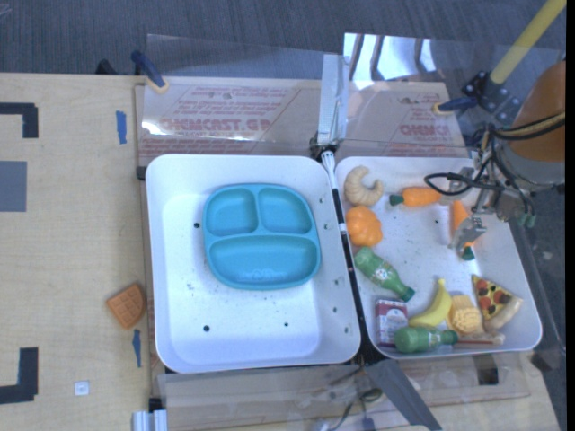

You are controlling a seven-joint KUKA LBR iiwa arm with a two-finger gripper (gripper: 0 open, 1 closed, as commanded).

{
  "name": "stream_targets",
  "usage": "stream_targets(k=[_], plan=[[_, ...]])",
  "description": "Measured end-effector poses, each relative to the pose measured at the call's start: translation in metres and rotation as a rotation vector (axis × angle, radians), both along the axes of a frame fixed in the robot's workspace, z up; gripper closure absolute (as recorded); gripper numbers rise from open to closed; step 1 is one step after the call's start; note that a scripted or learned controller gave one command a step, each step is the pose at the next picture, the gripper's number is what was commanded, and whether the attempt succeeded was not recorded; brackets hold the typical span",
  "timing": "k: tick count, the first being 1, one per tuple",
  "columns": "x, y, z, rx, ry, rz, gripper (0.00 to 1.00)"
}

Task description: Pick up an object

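A waffle piece (127,304) is lying on the worktop (63,241) left of the bins. The left bin (180,330) is holding a blue divided plate (261,236). In the right bin (526,326), a croissant (362,185), an orange fruit (364,226), a green bottle (383,274), a banana (435,306), a corn cob (464,313) and a pizza slice (493,299) are crowding the floor. The gripper (466,240) is hanging beside a carrot (419,197). Cables are obscuring the gripper; its state cannot be determined.
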State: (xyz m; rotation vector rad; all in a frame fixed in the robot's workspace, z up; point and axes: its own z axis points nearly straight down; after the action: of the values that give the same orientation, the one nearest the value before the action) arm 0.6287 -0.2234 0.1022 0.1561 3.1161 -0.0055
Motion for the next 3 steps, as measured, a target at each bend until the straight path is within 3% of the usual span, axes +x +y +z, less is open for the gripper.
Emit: stream_targets(k=[1,2,3], plan=[[0.004,0.0,-0.015,0.004,0.01,-0.097,0.0],[0.008,0.0,0.001,0.0,-0.005,-0.095,1.0],[0.008,0.0,0.0,0.001,-0.003,-0.095,0.0]])
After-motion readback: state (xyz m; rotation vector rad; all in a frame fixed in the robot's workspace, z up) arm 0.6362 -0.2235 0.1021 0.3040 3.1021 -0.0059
